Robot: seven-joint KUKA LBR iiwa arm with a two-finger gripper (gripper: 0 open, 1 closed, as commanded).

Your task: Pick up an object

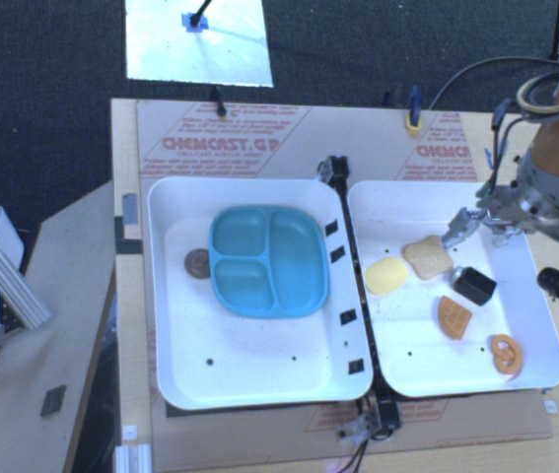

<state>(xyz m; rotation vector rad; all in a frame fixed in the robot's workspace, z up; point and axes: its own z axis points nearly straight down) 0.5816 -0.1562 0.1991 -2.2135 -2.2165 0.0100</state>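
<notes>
Both white bins (185,382) look like smooth, slightly glossy plastic, and so does the blue divided plate (266,261). The board (259,136) beneath them seems covered in printed paper, while the black block (475,285) looks matt.

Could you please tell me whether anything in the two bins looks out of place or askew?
Only mildly: the blue divided plate sits rotated in the left bin, with a small brown disc touching its left rim. Nothing appears spilled or damaged.
</notes>
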